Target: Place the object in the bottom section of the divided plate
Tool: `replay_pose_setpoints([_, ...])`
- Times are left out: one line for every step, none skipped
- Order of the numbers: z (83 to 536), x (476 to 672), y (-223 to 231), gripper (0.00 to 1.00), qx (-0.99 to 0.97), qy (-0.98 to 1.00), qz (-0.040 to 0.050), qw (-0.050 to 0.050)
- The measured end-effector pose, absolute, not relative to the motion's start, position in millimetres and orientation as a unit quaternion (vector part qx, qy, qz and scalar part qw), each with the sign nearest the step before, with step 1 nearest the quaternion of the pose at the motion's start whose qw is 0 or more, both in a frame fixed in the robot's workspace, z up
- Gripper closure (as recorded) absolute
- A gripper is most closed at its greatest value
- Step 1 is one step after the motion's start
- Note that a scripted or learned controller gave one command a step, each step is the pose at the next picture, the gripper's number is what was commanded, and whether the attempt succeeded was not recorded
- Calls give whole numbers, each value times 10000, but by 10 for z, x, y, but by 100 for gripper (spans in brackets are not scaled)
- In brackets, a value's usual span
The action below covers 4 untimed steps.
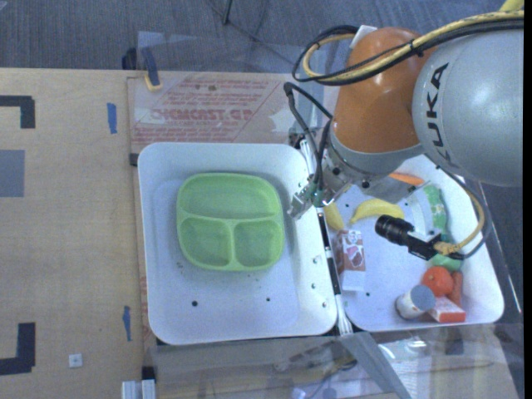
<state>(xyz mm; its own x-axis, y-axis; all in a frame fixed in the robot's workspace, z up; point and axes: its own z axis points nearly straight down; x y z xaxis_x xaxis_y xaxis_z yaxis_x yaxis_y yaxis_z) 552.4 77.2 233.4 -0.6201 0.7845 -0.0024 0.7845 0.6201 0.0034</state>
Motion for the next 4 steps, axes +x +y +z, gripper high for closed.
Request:
replay_pose_setpoints([1843, 4950, 601, 100, 4910, 8712, 0, -5])
replay_pose_setpoints([1852, 5681, 600, 100, 4263, 9046, 9, 22])
replay_pose_setpoints([2159, 4968, 677, 100, 4298, 9029, 2, -5])
replay_pose_setpoints([1842, 4792, 469, 100, 4824, 8760, 0, -8])
